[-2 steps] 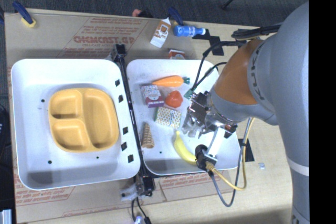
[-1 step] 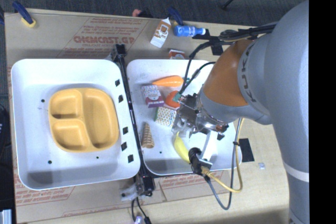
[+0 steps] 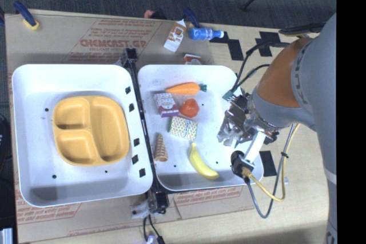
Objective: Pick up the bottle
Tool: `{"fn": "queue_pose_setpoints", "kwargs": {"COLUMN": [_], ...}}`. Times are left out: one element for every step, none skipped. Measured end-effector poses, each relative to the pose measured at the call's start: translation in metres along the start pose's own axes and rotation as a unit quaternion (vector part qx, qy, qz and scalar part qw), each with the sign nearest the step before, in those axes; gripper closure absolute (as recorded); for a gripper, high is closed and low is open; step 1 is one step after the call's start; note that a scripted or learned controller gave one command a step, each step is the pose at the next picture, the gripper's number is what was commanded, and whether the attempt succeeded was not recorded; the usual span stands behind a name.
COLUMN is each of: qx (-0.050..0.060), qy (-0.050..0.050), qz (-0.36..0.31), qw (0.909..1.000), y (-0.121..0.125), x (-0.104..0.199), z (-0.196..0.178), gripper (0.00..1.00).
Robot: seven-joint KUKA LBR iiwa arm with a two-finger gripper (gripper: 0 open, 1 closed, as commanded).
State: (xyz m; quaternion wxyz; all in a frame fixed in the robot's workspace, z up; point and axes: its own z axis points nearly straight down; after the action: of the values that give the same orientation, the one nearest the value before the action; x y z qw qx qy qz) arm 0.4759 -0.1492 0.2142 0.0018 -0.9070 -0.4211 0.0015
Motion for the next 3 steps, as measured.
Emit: {"fn": "queue_pose_setpoints", "kwargs": {"qx": [0.001, 0.0, 0.001], "qy": [0.0, 0.001, 0.001], "qz": [0.046, 0.03, -0.07], "qw": [0.9989, 0.9995, 0.9975], "y": [0.031, 0.038, 0.036], "x": [-0.037, -0.044, -0.042], "z": [0.095, 0.063, 0.09], "gripper": [1.0, 1.0, 1.0]}}
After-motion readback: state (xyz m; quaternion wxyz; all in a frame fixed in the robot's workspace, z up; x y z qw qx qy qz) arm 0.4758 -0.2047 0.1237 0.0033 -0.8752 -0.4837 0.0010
